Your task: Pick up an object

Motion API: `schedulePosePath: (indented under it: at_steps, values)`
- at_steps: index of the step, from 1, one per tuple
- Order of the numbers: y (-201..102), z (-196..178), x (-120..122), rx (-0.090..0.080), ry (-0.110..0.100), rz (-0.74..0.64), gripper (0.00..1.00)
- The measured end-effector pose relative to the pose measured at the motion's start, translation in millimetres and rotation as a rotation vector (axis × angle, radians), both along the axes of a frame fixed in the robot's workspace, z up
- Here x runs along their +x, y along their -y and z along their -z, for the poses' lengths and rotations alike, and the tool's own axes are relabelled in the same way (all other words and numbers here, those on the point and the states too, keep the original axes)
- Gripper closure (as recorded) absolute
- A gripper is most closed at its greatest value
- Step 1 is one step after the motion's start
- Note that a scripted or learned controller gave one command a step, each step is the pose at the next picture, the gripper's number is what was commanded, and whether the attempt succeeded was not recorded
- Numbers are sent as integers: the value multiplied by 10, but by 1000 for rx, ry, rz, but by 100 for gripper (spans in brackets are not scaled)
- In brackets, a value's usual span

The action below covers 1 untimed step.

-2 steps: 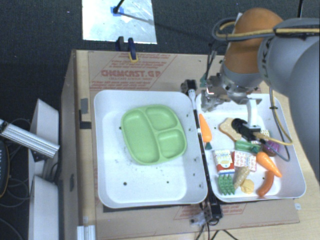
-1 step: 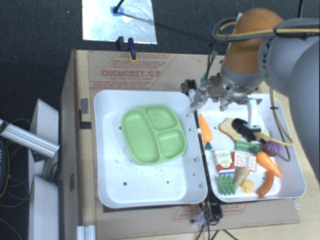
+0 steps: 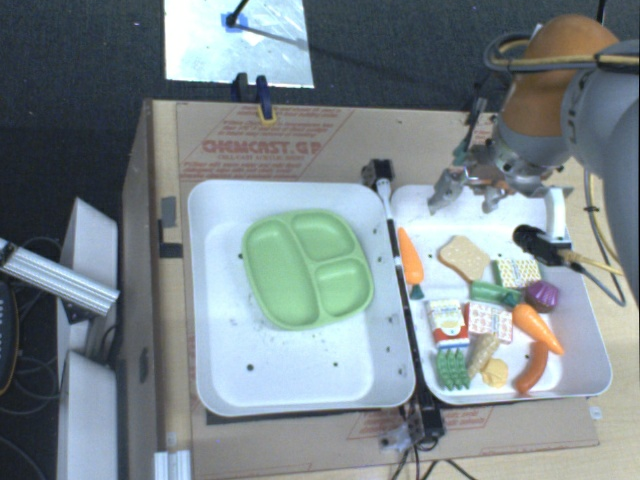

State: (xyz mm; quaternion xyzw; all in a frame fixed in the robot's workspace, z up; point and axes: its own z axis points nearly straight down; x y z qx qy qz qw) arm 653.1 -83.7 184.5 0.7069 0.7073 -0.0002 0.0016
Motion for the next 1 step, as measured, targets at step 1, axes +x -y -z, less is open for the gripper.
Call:
schedulePosePath:
  at_steps: [1]
  values:
    - [455, 1004, -176, 2, -1, 0, 0]
